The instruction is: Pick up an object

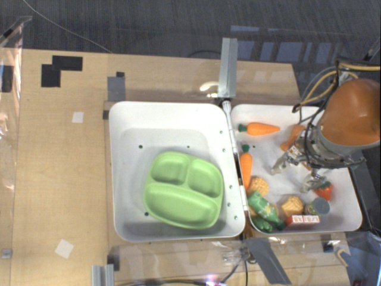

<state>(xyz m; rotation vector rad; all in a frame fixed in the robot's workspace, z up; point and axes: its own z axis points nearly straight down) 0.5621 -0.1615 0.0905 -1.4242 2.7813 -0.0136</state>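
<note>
Right bin (354, 222): gripper (296, 170) low over the middle, fingers spread, nothing between them. One carrot (262, 128) lies near the far wall; a second carrot (245, 169) runs along the left wall. Near wall, crowded: corn piece (259, 186), green packet (264, 210), waffle-like yellow piece (292, 205), grey disc (320, 206), red-and-white label (305, 220). Red item (324, 190) just beside the right finger. Left bin (128, 124): green divided plate (183, 189).

A robotics lab: wooden bench (59, 177), two white bins (125, 159) (toy food inside), loose cables (59, 25).
</note>
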